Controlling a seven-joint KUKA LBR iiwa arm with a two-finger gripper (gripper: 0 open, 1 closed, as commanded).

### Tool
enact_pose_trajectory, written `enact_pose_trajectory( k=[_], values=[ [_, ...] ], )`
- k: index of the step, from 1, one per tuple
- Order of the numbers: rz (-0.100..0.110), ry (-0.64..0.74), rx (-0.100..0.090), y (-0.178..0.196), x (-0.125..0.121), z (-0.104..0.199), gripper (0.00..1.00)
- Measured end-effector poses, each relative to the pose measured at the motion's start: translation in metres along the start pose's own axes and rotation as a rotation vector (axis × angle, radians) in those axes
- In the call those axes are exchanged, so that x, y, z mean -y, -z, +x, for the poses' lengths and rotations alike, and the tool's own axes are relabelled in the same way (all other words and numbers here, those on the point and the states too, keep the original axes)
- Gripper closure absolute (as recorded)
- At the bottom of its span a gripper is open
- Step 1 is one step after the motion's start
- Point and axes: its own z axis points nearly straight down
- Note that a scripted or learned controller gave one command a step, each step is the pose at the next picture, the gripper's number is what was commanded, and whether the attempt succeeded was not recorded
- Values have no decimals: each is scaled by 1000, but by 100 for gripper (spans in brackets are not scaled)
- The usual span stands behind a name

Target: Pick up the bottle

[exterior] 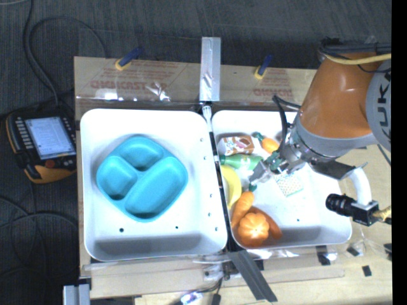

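**Gripper low over the clutter in the right bin**

At 9 o'clock, off the desk (pixel 305 81), a pendant (pixel 41 146) lies on the floor. The left bin (pixel 95 240) holds a blue tray (pixel 142 176) with three compartments. The right bin (pixel 318 230) carries its things crowded along its 9 o'clock wall: a packet (pixel 237 145) at 12 o'clock of the group, the bottle (pixel 240 162), green and lying on its side, just below it, a banana (pixel 232 184) under that, and an orange (pixel 254 228) at 6 o'clock. A small carrot (pixel 269 144) sits at 1 o'clock of the bottle. The gripper (pixel 270 168) hangs at the bottle's 3 o'clock end, very near or touching it; how far the fingers stand open I cannot tell, nor whether anything sits between them. The arm (pixel 340 100) fills the 2 o'clock corner.
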Motion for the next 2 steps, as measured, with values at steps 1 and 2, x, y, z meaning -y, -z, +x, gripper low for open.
enact_pose_trajectory(
  k=[1, 2],
  values=[
    [-2, 289, 3, 10, -40, -6, 100],
    [-2, -91, 4, 95, -42, 37, 100]
  ],
)
